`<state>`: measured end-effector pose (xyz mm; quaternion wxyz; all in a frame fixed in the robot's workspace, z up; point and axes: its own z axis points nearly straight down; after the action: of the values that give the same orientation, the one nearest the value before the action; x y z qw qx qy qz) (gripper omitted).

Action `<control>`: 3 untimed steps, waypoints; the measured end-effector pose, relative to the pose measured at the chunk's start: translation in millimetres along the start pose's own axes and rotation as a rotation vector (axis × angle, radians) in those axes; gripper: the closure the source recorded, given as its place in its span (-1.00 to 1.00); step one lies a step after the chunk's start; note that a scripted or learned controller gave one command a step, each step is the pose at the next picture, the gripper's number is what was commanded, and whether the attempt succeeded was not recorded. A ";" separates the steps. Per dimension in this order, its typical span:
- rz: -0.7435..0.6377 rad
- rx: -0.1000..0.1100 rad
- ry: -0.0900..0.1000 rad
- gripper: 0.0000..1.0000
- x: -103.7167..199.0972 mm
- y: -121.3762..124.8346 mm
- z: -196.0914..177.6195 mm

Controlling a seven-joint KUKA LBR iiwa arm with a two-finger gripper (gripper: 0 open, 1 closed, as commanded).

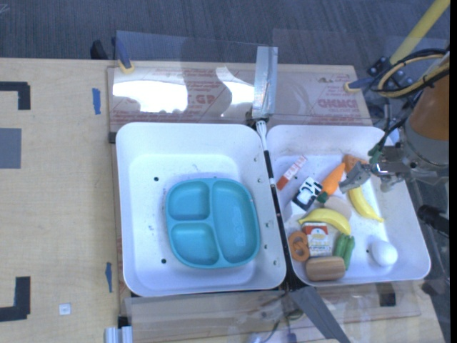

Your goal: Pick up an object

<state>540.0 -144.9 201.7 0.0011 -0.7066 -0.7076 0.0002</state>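
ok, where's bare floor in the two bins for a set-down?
Left bin: a bare band around the blue divided plate, widest along the far wall. Right bin: bare at the far wall behind the orange-capped tube, and a strip by the egg. Crowded: the near-left cluster around the banana, and the spot under the gripper.

Heaped in the right bin point(410, 213): carrot point(333, 179) near its middle, bananas point(327, 219) point(365, 203) below, white egg point(383, 253) lower right, pretzel point(299, 245) lower left.

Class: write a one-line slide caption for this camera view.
End effector over the right bin of toy food; blue divided plate in the left bin.
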 end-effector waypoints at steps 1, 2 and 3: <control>-0.029 -0.005 -0.002 -1.00 -32.2 38.8 105.4; -0.027 -0.007 -0.002 1.00 -32.1 39.1 96.0; -0.208 -0.016 0.002 1.00 -59.9 51.7 110.0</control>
<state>591.7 -204.5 91.5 -0.0040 -0.6291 -0.7773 -0.0064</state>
